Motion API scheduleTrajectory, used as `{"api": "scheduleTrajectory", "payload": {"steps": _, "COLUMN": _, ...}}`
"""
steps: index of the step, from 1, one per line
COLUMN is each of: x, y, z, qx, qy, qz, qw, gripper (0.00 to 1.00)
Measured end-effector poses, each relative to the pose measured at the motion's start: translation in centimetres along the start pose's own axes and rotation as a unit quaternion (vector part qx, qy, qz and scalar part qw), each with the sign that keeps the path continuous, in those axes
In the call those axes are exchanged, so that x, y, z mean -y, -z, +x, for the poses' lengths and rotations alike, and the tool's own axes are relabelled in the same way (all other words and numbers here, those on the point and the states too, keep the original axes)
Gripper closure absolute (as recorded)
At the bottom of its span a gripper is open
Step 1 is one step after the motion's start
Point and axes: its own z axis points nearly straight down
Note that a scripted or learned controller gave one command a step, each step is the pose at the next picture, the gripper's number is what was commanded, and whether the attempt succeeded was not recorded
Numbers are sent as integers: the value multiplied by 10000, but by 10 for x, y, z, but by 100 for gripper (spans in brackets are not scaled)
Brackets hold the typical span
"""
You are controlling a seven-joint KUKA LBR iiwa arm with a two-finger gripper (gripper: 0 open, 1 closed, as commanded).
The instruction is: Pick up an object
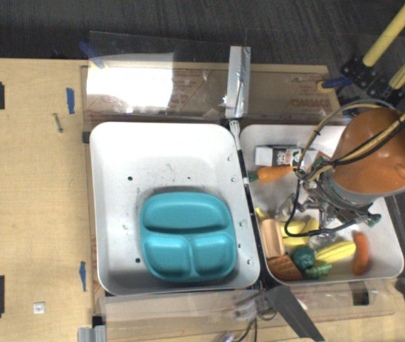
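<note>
The right white bin (394, 258) holds several toy foods. Among them are an orange carrot (273, 174), a white and black packet (276, 154), a yellow banana (297, 227), a corn cob (335, 251), a green broccoli (304, 258), a tan bread piece (271, 236) and an orange-red sausage (361, 252). My gripper (321, 211) hangs low over the middle of this bin, under the orange wrist band (373, 152). It sits just above the banana and corn, and the wrist and cables hide most of it.
The left white bin (117, 155) carries a teal divided tray (186, 235) in its front half. A clear plastic divider (238, 84) stands behind the bins. Yellow poles (394, 27) rise at the top right. Tan board lies to the left.
</note>
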Motion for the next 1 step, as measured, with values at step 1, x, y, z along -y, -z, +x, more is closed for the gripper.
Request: {"api": "scheduleTrajectory", "payload": {"steps": 1, "x": -1, "y": 0, "z": -1, "qx": -23, "qy": -302, "qz": -19, "qw": 9995, "gripper": 0}}
